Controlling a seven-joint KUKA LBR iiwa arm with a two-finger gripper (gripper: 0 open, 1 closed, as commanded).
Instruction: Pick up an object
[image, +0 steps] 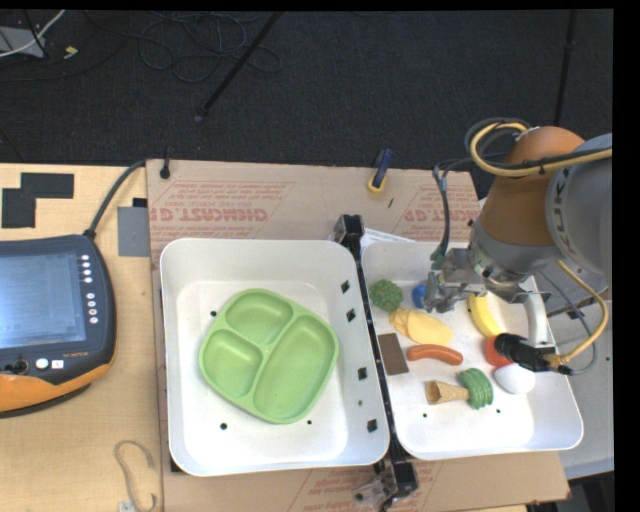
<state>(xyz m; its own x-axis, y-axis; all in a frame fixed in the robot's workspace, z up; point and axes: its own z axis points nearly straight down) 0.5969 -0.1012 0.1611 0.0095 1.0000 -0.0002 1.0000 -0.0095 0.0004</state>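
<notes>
Crowding is the hazard: the jaws (440, 290) hang low in the right bin (560, 425), their opening impossible to judge. Broccoli (386, 294) sits just beside them and a yellow piece (423, 325) just below, so closing might nudge either aside and grip nothing.

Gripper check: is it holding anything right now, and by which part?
Cannot be told: the gripper hangs low over the right bin near a blue object.

Green plate (268, 354) in left bin (180, 270), tool (447, 287) over toy food
</notes>
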